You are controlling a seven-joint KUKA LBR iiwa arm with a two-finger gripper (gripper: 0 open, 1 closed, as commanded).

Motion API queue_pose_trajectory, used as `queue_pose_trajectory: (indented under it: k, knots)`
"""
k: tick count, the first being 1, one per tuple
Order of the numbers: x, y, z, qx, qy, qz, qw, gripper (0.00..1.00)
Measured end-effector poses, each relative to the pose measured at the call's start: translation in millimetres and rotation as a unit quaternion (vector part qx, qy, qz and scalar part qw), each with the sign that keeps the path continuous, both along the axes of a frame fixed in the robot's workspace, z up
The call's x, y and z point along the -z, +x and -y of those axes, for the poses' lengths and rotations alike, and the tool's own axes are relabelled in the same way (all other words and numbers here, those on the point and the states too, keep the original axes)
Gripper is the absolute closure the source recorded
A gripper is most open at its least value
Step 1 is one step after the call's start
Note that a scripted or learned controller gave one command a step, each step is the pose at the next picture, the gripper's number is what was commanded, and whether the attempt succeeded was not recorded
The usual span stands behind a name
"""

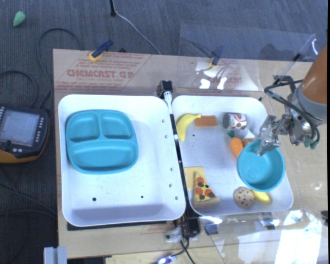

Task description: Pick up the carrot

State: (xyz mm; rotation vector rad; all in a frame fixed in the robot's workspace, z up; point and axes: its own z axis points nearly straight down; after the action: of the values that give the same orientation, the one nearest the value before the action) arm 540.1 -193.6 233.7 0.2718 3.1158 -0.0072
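**Inspection: carrot unheld, end effector at bowl rim**

The counter (99,70) carries two white bins. The left bin (115,202) holds a blue divided plate (102,140). The right bin (220,164) is taken as landmark. In its right half sits a blue bowl (259,168). The end effector (265,138) hangs over the bin's right edge, at the bowl's upper rim; whether it is released or clenched cannot be told. A pizza slice (201,188) lies at the bin's lower left, a banana (186,123) at its upper left. The carrot (237,146) lies near the bin's centre, touching the bowl's upper-left rim, just left of the end effector. A can (235,120) lies above the carrot.
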Motion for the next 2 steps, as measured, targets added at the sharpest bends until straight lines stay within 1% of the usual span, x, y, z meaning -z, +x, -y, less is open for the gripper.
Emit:
queue_pose_trajectory:
  k: [1,2]
  knots:
    - [134,-27,-35,-0.113,-0.0064,0.026,0.9932,1.0]
    - [140,-38,-35,-0.113,-0.0019,0.009,0.9936,0.0]
